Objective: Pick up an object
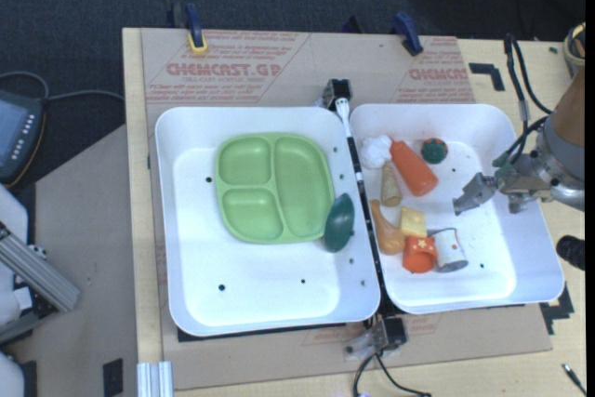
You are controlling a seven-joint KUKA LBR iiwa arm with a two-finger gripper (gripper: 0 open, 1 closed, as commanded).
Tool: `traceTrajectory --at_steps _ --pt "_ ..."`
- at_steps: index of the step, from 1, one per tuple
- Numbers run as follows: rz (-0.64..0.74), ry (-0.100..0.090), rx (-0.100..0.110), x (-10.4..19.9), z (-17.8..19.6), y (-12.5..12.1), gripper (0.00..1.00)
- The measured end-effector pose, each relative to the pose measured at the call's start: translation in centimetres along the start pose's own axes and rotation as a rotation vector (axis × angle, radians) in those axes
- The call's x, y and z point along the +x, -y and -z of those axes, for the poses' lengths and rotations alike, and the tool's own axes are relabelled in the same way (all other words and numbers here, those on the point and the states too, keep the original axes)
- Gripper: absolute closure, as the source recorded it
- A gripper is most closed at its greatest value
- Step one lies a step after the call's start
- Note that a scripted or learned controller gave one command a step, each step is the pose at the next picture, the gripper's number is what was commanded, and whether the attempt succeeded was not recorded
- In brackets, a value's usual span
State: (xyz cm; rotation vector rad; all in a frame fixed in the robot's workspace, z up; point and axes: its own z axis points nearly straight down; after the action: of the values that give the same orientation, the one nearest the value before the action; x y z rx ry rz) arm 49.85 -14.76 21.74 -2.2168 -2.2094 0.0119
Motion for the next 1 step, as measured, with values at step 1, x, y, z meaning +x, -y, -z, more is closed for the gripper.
traceTrajectory --at_steps 1 --pt "0.003 0.002 -0.013 0.03 0.64 -0.28 0.0"
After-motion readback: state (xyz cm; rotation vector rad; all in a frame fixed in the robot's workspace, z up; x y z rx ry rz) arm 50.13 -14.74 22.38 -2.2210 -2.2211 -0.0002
